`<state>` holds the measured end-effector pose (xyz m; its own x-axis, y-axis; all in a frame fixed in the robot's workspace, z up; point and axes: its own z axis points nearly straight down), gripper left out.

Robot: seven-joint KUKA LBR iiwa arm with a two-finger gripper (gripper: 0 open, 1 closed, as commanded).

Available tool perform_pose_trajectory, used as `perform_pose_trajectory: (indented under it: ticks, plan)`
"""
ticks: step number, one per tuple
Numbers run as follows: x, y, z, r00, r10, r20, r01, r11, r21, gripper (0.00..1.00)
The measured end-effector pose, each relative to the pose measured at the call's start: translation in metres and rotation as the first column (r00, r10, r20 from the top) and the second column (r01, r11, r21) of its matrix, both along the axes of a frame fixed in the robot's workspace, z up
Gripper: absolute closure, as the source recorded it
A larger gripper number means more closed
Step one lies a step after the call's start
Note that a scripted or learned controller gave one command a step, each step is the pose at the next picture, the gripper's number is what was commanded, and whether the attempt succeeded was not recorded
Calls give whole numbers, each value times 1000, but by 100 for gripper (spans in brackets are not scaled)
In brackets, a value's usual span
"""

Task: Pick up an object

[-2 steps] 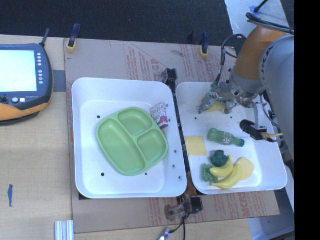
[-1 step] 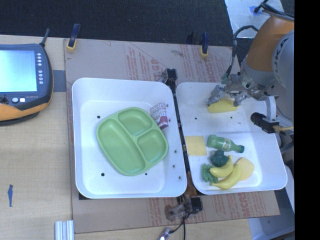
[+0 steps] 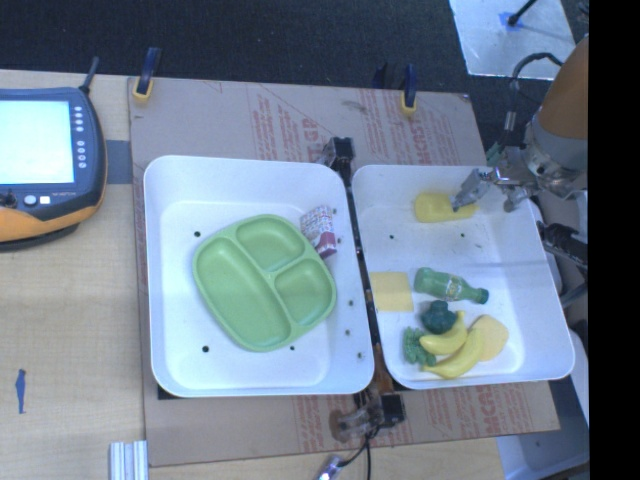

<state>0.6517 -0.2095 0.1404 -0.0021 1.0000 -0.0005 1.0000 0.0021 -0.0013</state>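
two shallow white bins side by side on table (image 3: 90,298). left bin (image 3: 170,358): green three-compartment plastic plate (image 3: 263,282), small red-and-white can (image 3: 321,230) touching plate's upper right rim. right bin (image 3: 520,258): yellow flat lump (image 3: 436,207) at far end, under hand (image 3: 468,196); finger state impossible to tell. nearer: pale yellow square block (image 3: 392,291), green bottle (image 3: 449,286), dark green broccoli toy (image 3: 437,318), yellow banana (image 3: 446,342).

place: robotics lab | evidence: teach pendant (image 3: 45,163), clamped cardboard sheet (image 3: 300,118) under two white bins (image 3: 170,268)
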Motion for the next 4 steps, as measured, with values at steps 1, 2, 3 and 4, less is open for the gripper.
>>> perform_pose_trajectory:
  ticks: [1,2,3,4]
  plan:
    - [-79,8,-32,1000,3,-4,-3,1000,0,0]
    - [-20,31,-5,1000,1,0,-1,1000,1,0]
    - [-110,69,-40,1000,2,-5,-2,1000,1,0]
    - [-109,68,-29,1000,6,-5,-6,1000,-1,100]
